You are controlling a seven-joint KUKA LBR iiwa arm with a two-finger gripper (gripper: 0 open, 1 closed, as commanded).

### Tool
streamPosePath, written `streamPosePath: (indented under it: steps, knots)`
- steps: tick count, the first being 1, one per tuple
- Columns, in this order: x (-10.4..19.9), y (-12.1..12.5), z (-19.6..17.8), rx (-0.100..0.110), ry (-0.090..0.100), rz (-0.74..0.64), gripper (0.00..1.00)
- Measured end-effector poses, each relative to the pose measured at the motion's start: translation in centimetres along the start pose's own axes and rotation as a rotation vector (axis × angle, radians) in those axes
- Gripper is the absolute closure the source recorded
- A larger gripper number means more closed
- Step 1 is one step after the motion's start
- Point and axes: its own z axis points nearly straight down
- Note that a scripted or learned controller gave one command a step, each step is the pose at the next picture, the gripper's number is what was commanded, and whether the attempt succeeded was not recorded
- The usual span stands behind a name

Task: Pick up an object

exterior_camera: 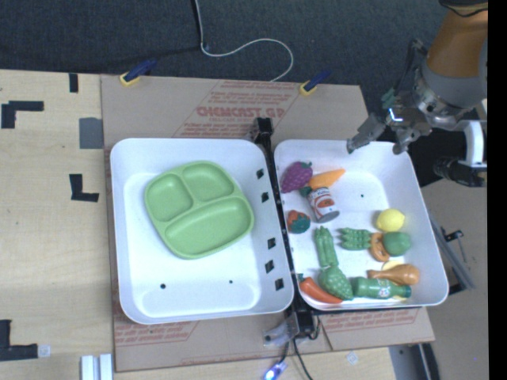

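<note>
my two white bins [127, 212] look like smooth glossy plastic, the green divided plate [198, 209] matt plastic, the toy foods [348, 244] shiny plastic, all on rough brown cardboard [230, 109].

1. The arm [459, 30] is reaching in from the right, its orange band sitting above the grey wrist.
2. The wrist is angling down and to the left, carrying the gripper [379, 138] below it.
3. The two fingers [358, 141] are standing spread apart, pointing down-left.
4. Nothing is sitting between the fingers; the gripper is hanging free, touching nothing.
</note>
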Motion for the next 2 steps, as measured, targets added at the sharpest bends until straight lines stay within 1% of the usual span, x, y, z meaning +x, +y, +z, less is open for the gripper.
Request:
streamPosePath:
  steps: [1, 2]
  knots:
    - [0.1, 0.0, -1.0, 0.000, 0.000, -0.002, 1.00]
    - [1.9, -4.8, -17.5, -0.021, -0.003, -0.001, 1.00]
